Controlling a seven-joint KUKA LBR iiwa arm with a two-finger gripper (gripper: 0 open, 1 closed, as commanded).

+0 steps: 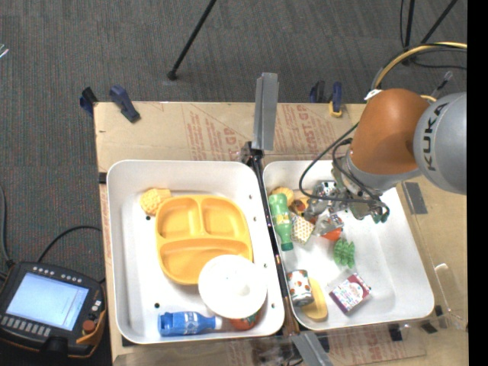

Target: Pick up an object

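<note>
My gripper (331, 204) hangs low over the upper middle of the right bin (396, 280), under the arm's orange band (389, 139). Directly below it is a tight cluster: a checkered tan piece (303, 228), a small red item (332, 234) and a silvery piece (333, 221). A green bottle (281, 220) lies to the cluster's left along the bin wall. A green knobbly toy (345, 252) sits just below the gripper. Whether anything is gripped is hidden by the wrist.
The right bin's front holds a printed can (300, 287), a banana (317, 308) and a pink box (349, 292). The left bin (126, 280) holds a yellow divided tray (200, 231), a white round lid (232, 285), a blue bottle (187, 323) and a yellow textured piece (154, 200).
</note>
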